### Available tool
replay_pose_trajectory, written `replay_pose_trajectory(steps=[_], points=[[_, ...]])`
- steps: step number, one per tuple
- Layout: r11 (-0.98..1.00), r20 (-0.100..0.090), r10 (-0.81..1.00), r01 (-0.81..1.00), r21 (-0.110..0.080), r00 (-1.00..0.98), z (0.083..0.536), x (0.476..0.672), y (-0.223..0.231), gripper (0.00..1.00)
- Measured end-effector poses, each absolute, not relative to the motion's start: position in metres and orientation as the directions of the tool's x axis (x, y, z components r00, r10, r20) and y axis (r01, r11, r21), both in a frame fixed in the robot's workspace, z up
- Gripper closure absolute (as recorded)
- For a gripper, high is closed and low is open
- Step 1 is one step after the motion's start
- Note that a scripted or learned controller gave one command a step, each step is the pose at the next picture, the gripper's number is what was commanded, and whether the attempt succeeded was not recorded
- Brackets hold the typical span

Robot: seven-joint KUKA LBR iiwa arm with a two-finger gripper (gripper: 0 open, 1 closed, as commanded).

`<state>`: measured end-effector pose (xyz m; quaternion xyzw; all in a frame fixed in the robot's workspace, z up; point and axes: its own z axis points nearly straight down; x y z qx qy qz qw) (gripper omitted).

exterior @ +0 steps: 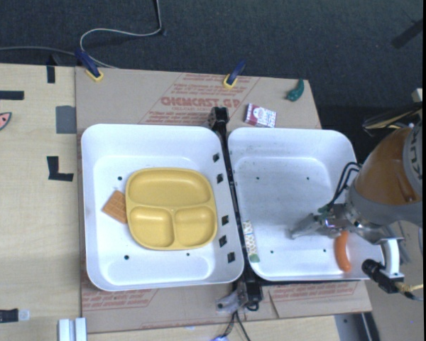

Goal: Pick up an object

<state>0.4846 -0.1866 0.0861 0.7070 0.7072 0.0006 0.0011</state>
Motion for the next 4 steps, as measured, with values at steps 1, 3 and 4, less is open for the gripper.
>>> replay_pose_trajectory(steps=[1,3,4], points=[[-0.001,-0.004,1.0,1.0,0.005,0.001,0.096,0.485,-0.188,1.0],[0.002,0.002,1.0,1.0,-0.002,-0.002,0.085,0.5,-0.199,0.0],[0.003,0.0,1.0,1.0,0.005,-0.002,0.086,0.494,-0.205,0.0]])
